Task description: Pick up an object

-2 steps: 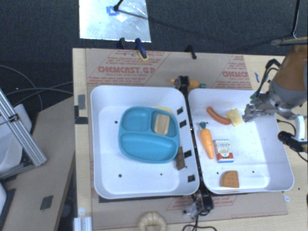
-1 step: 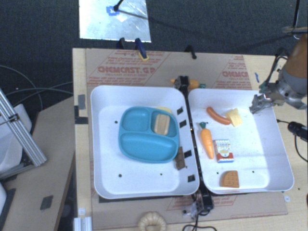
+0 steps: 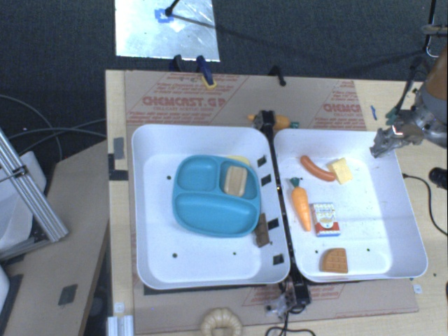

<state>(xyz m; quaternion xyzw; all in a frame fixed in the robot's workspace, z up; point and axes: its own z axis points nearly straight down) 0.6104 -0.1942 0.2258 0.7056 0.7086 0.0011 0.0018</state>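
The right bin point(image 3: 392, 208) holds a sausage point(image 3: 318, 168), a yellow cheese wedge point(image 3: 341, 170), an orange carrot point(image 3: 301, 208), a small red and white carton point(image 3: 325, 219) and a brown waffle point(image 3: 334, 260). In the left bin point(image 3: 154, 208) lies a blue divided plate point(image 3: 206, 201) with a tan bread slice point(image 3: 235, 181) in its upper right compartment. A brown piece point(image 3: 262, 230) leans at the plate's lower right. My gripper point(image 3: 386, 143) hangs over the right bin's far right corner, right of the cheese, with nothing visibly in it.
A clamp and black strip point(image 3: 269, 128) join the bins along the middle. A beige ring point(image 3: 222, 323) lies on the bench in front of the bins. A shiny sheet point(image 3: 166, 19) lies on the floor behind. Cables run at the right edge.
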